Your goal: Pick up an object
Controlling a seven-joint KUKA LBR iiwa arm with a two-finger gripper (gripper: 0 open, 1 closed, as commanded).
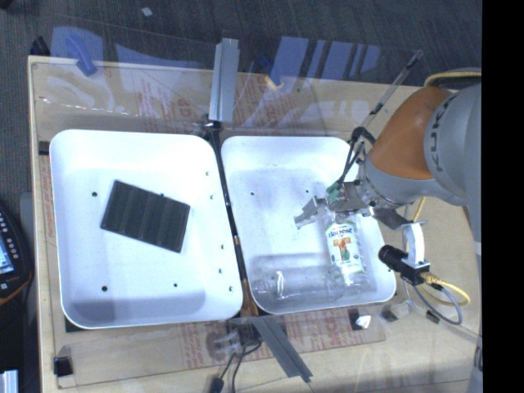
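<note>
Right bin [246, 219], hand [321, 212] grip unclear, labelled bottle [346, 252], print unreadable.

Both bins [131, 150] look like smooth white plastic. The clear bottle [299, 285] is glossy. The dark ribbed slab [146, 216] is matt.

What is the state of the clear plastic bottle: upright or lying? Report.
Lying. The clear plastic bottle rests lengthwise on the floor of the right white bin, along its near wall.
</note>
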